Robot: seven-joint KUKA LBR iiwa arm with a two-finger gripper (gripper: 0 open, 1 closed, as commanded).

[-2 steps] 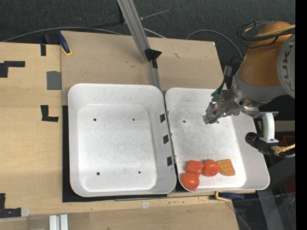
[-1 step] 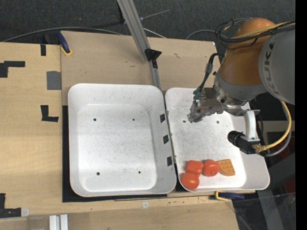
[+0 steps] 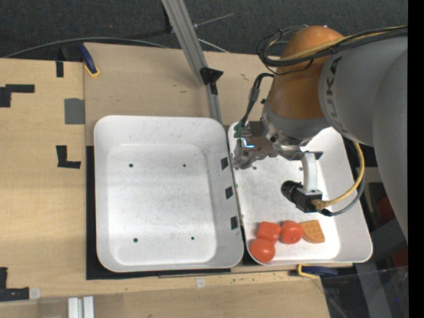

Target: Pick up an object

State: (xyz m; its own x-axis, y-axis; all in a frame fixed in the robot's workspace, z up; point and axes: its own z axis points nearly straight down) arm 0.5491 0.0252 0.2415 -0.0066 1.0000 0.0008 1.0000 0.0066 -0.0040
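Three small red tomato-like pieces (image 3: 271, 238) lie clustered at the near edge of the right bin (image 3: 354, 240). A tan cracker-like piece (image 3: 313, 231) rests just to their right. My gripper (image 3: 246, 152) hangs over the far left part of the right bin, close to the wall shared with the left bin, well away from the objects. The orange band and grey wrist above it cover much of the bin's far half. Nothing shows beneath the gripper's tip.
The left bin (image 3: 162, 191) is a white tray with a speckled floor. A metal pole (image 3: 192, 45) slants from the top toward the bins' junction. Black tape marks and a blue clip (image 3: 89, 59) sit on the wooden bench at left.
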